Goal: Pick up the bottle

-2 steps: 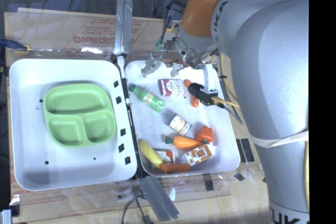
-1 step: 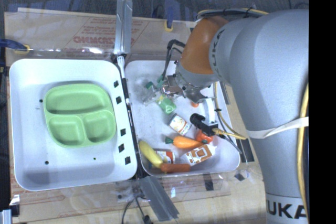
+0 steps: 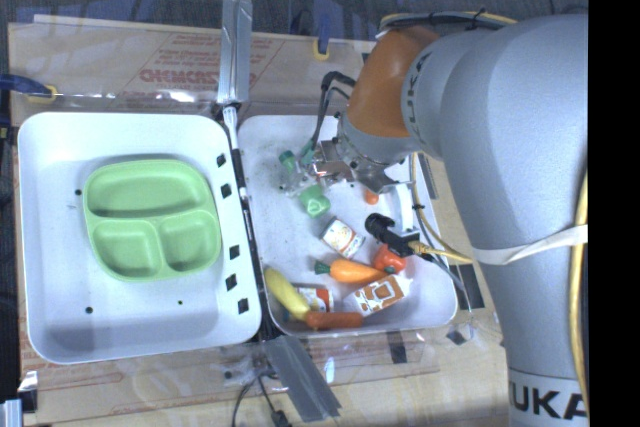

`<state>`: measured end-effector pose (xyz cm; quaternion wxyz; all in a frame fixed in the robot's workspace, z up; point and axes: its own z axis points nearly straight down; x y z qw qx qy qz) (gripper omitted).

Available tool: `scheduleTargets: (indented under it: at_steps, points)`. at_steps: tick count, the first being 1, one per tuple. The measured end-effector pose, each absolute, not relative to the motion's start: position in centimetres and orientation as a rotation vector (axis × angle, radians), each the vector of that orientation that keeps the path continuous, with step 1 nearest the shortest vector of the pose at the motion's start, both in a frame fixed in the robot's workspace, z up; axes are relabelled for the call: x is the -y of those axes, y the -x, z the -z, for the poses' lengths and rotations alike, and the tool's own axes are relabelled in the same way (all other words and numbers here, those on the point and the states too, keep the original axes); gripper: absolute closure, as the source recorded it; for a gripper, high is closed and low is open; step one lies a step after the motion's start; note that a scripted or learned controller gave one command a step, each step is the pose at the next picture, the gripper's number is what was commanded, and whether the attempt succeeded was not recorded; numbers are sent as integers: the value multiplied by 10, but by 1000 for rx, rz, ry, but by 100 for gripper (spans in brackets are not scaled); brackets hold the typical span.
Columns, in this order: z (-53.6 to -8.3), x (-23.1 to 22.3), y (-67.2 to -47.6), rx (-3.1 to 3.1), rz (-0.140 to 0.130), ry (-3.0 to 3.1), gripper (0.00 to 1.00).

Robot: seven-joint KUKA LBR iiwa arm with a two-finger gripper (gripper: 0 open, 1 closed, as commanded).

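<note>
A small white bottle [image 3: 342, 237] with an orange label lies on its side in the middle of the right bin [image 3: 262, 215]. My gripper [image 3: 308, 177] is low in the upper left part of that bin, up and left of the bottle and apart from it. A small green item [image 3: 314, 205] lies right below the gripper, and a green cap-like piece [image 3: 287, 158] sits at its upper left. Whether either green piece touches the gripper cannot be made out.
At the right bin's near end lie a banana [image 3: 284, 294], a carrot [image 3: 355, 270], a red piece [image 3: 391, 262], a juice carton [image 3: 381, 293] and an orange sausage [image 3: 335, 320]. The left bin [image 3: 50, 245] holds a green divided plate [image 3: 152, 218]. The arm covers the right bin's far right corner.
</note>
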<state>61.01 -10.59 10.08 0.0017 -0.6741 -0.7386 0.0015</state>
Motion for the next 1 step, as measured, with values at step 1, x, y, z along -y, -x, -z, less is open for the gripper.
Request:
scheduleTargets:
  at_steps: [1]
  points:
    - [-192, 26, -657, 2293, -1, 2146, 100]
